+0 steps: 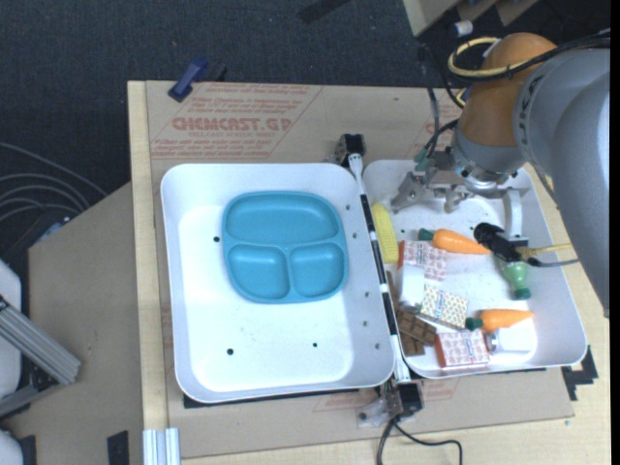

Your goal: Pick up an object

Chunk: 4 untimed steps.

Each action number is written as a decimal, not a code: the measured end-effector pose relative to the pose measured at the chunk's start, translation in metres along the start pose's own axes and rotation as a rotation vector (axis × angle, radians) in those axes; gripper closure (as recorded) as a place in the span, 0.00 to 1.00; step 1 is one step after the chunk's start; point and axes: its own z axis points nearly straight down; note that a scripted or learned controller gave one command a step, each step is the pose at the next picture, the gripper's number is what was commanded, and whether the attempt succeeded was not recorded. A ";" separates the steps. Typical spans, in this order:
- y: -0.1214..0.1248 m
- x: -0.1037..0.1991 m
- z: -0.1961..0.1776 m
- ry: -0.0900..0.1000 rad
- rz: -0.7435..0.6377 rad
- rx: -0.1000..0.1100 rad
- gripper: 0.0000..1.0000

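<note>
The grey arm's two-finger gripper [434, 194] hangs over the far end of the right shallow white bin [562, 329]; whether it grips anything cannot be told. Just beside it lie an orange plastic carrot [457, 241] and a yellow corn cob [385, 232]. A blue three-compartment plastic tray [284, 245] sits in the left white bin [194, 298].
</note>
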 end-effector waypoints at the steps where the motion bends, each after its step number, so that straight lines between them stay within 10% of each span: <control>1: 0.001 0.000 -0.010 0.000 0.001 -0.002 1.00; 2: 0.000 0.000 -0.010 0.000 0.001 -0.001 0.00; 4: 0.009 0.000 0.010 -0.001 -0.002 -0.004 0.00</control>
